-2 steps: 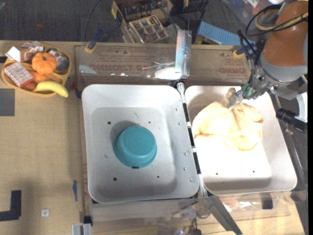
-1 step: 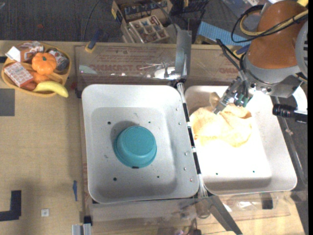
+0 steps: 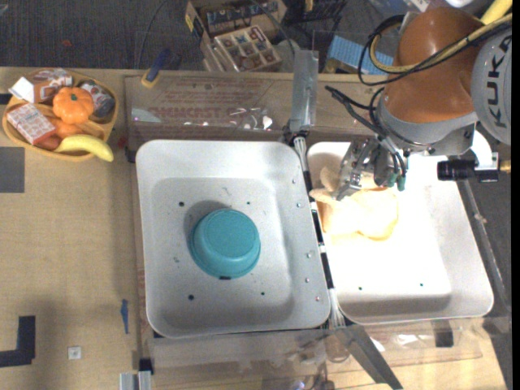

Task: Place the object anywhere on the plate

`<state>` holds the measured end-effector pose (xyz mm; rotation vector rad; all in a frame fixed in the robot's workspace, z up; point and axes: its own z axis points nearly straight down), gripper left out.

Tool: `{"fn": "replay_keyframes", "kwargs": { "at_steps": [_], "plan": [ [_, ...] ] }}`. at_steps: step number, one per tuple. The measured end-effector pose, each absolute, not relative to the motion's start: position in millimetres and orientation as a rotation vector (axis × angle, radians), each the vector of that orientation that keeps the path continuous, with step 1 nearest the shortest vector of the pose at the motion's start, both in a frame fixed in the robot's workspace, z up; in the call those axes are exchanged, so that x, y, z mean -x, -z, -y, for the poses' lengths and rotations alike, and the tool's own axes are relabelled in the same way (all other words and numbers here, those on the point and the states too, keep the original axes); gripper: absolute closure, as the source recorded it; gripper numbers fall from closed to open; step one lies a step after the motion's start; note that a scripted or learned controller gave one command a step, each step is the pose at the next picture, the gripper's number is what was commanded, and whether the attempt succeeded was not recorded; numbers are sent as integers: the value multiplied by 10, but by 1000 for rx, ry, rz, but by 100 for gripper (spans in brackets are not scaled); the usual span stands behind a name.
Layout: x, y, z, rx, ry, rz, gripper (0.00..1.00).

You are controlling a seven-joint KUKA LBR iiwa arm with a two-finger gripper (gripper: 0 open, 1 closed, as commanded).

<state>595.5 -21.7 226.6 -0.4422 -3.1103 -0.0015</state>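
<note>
Looking down on a tan bench (image 3: 65,242), wide and flat, with two shallow white bins side by side. Left bin (image 3: 162,169) on the near side of the divider, right bin (image 3: 431,283) washed out by bright light.

Reaching in from the right: the grey arm (image 3: 431,63), orange band up top, cables looping round it. Hanging low over the upper left corner of the right bin.

Sitting in the middle of the left bin: a round teal plate (image 3: 226,242), well apart from everything else.

Over in the right bin, a pale yellow object (image 3: 370,218), blurred by glare, lying near the bin's left wall. Shape hard to make out.

Right above its upper edge, the gripper (image 3: 357,181). Touching or just over the object? Cannot tell. Wide or narrow? Cannot tell that either, with the glare.

Off at the far left corner of the bench, a small basket (image 3: 12,122) with an orange toy pumpkin (image 3: 73,104) and a banana (image 3: 85,145).
</note>
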Motion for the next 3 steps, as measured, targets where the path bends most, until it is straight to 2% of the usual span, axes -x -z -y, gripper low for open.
{"fn": "replay_keyframes", "kwargs": {
  "at_steps": [1, 2, 3],
  "plan": [
    [-5702, -2266, -266, 4, 2, 3141, 100],
    [-5591, -2242, -767, -3, 2, 3141, 100],
    [-5593, -2245, -766, -2, 2, 3142, 0]
  ]
}}
